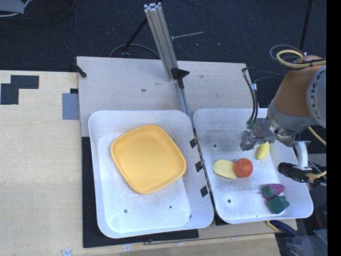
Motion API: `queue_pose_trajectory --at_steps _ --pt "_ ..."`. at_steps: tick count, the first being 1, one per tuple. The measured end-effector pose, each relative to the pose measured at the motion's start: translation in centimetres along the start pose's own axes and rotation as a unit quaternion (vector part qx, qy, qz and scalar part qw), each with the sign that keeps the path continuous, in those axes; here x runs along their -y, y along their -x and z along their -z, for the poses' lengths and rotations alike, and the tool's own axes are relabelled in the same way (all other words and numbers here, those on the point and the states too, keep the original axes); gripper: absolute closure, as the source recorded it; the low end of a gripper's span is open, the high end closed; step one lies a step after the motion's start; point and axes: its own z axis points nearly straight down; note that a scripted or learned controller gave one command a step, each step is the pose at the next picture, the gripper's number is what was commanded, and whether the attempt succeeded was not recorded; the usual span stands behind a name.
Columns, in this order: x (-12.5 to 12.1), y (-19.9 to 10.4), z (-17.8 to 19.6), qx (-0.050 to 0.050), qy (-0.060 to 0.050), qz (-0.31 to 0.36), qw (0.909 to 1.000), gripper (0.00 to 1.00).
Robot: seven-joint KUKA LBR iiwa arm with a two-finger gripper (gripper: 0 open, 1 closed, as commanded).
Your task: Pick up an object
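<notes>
Pincer (251, 141) low over right bin (229, 209), right of centre frame; grip state impossible to tell. Just beside it, small yellow piece (262, 151), long axis tilted near-vertical. Below: yellow oval (224, 168) lying left-right, touching red ball (244, 167).

Even, fairly bright overhead light is falling on the two shallow white plastic bins (101, 143), washing their rims slightly. The square yellow plate (148, 158) is casting only a thin soft shadow. The dark carpeted floor (80, 25) is sinking into murk, and fine detail is looking soft and grainy throughout
</notes>
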Motion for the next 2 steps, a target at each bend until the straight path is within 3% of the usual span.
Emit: queue_pose_trajectory --at_steps 2 --pt "-0.9 0.0 8.0 0.000 0.000 0.000 1.0000 1.00"
